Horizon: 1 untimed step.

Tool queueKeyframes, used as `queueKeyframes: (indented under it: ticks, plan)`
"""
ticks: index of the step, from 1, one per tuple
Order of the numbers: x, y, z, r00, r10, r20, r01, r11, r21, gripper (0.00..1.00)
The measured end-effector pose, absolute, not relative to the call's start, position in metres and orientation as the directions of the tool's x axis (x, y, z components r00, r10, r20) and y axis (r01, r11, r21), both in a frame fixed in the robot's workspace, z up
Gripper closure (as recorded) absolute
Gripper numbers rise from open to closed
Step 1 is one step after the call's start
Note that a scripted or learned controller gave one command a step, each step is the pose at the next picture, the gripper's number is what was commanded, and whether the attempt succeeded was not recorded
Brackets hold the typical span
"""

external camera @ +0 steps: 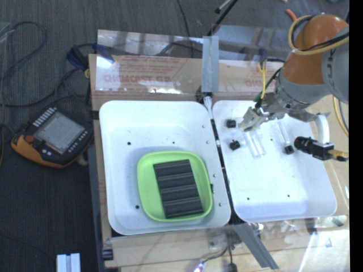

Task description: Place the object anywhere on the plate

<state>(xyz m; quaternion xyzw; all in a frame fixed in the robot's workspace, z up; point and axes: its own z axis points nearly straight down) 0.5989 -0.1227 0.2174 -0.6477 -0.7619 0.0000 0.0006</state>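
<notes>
From the camera view, the left bin (113,152) held a green plate (145,171) toward its near side, and a dark ribbed block (178,188) lay flat on that plate, inside its rim. The right bin (272,191), just beside it across a narrow seam, carried the gripper (265,135), its two clear fingers (255,143) pointing down toward the bin floor; the jaws stood apart and released, with nothing between them. The grey arm (315,50) with its orange band reached in from the far right. A small black bracket (311,145) hung at the wrist's right. On the far side stood a clear panel (153,75) with reddish lettering too blurred to read. Left of the bench, a handheld control pendant (54,136) rested on the dark floor, its cable looping away.
</notes>
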Motion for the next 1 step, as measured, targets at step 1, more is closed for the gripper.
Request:
queueKeyframes:
  ticks: [1]
  plan:
    - [0.599,-0.1227,0.2175,-0.161,0.987,0.001,0.987,0.161,-0.001,0.0]
